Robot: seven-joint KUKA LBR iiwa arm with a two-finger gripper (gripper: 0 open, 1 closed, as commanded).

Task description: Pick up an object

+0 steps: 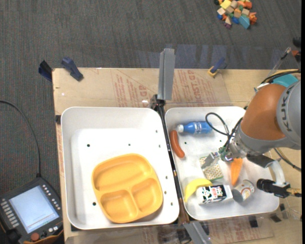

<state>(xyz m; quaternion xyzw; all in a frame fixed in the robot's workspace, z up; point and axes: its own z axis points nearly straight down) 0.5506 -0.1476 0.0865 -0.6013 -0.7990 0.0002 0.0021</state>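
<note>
In the right bin (193,215) lie a blue bottle (195,128) at the back, a red sausage (177,144) along the left wall, a yellow banana (194,188), a small milk carton (215,193), an orange carrot (236,170) and a small can (244,190). My gripper (214,160) hangs low over the middle of this bin, just above a speckled flat item (215,172) and left of the carrot. Nothing can be seen held in it.
The left bin (73,136) holds a yellow divided plate (127,187). A grey upright post (166,78) stands behind the wall between the bins. A control pendant (28,210) lies at the lower left, and toy blocks (235,7) lie on the carpet far back.
</note>
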